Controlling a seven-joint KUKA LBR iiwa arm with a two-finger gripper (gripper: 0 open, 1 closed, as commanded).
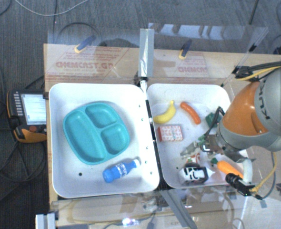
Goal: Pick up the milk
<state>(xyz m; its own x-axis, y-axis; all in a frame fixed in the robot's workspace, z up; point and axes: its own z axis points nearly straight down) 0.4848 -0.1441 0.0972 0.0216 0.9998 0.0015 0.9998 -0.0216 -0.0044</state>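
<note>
The milk [195,174] is a small black-and-white carton lying on its side near the front edge of the right bin [212,92]. My gripper [196,151] hangs over the front part of that bin, just behind and above the carton. The grey arm with its orange band [243,114] comes in from the right. Nothing shows in the gripper's grasp, and the carton rests on the bin floor.
The right bin also holds a banana [165,113], an orange sausage [190,112], a pink box [170,133] and a carrot [230,168] right of the milk. In the left bin [59,175] lie a teal divided plate [96,131] and a blue bottle [120,170].
</note>
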